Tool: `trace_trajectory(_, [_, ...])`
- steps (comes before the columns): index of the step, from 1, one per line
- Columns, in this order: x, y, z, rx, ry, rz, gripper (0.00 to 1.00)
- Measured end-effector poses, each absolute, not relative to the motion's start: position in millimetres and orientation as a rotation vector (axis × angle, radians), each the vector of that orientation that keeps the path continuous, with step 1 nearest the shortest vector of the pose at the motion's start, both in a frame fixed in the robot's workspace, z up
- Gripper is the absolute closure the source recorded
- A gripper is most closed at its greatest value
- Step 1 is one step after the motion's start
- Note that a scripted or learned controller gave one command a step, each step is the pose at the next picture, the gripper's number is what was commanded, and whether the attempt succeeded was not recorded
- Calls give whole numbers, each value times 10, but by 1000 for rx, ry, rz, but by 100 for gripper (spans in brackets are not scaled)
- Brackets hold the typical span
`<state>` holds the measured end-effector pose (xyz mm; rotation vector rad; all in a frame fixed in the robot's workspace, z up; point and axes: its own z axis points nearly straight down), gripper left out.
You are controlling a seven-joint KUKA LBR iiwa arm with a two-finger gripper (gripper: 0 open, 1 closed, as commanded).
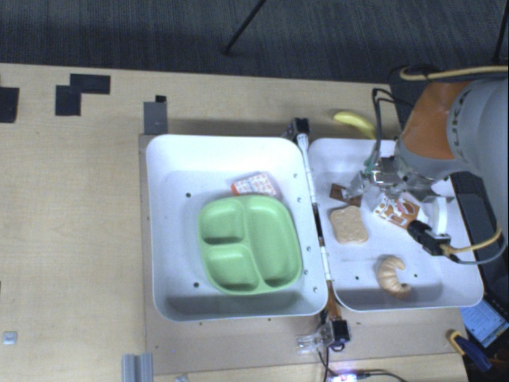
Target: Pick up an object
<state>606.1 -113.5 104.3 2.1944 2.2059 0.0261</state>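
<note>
So we've got two white bins side by side on the wooden bench. The left bin (171, 213) has a green divided plate (248, 243) sitting in the middle, and a small red and white packet (255, 185) touching the plate's far edge.

The right bin (445, 289) is where the arm is. In there we see a slice of bread (348, 224) near the left wall, a croissant (391, 274) closer to the front, a small dark brown piece (339, 192) just above the bread, and an orange and white wrapper (397, 211) right of the bread. A banana (355, 122) lies beyond the bin's far rim.

The gripper (380, 177) hangs over the far part of the right bin, between the dark piece and the wrapper. We honestly can't tell how its hand stands from this angle, and we see nothing held in it.
</note>
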Motion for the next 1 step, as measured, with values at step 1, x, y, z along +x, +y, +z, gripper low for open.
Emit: trace_trajectory(1, [6092,-1166,1184,2179,2197,30,100])
